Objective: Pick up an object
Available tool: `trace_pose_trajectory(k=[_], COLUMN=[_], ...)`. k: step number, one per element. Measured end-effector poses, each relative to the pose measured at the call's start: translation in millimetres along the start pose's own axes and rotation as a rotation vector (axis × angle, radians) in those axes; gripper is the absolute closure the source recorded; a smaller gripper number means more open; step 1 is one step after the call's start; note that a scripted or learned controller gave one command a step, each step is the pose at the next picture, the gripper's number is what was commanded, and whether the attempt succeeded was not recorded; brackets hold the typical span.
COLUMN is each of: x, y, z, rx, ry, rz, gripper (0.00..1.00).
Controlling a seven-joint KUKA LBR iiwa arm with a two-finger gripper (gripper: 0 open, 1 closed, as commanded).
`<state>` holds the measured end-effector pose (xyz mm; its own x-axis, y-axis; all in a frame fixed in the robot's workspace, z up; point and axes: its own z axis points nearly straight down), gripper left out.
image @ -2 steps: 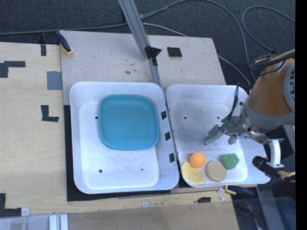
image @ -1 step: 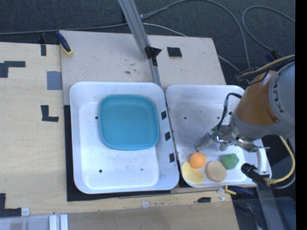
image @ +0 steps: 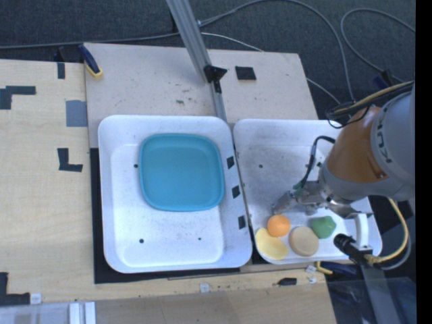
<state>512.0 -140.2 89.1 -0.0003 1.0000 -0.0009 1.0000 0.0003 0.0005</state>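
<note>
Looking down on the bench, we judge the pick to be barely begun — nothing is lifted yet. The gripper (image: 302, 198) hangs low over the right bin (image: 270, 140), its metal parts just above the cluster of objects in that bin's near corner. We cannot tell how the claw stands; its tips are too small and blurred against the bin floor.

All the candidates lie on the bin floor: an orange ball (image: 278, 225) closest to the gripper, a yellow piece (image: 271, 246) touching it on the near side, a tan round object (image: 304, 241) just beside, and a green object (image: 324, 226) next to that, partly under the arm's wrist. None sits between the fingers as far as we can see.

The left bin (image: 118, 181) holds a blue plate (image: 181, 171), well apart from the arm.

What remains, in our judgement, is nearly everything — settling over one object, most likely the orange ball, closing on it, and raising it clear of its tightly packed neighbours.
</note>
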Motion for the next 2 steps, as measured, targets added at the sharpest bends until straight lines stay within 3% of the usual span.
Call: trace_pose_trajectory(k=[1,2], x=[-0.7,-4.8], y=[0.9,-3.5], z=[-11.8,-71.6], rx=[-0.003,-0.004], ry=[-0.001,0.0], rz=[0.001,0.0], gripper=[1.0,1.0])
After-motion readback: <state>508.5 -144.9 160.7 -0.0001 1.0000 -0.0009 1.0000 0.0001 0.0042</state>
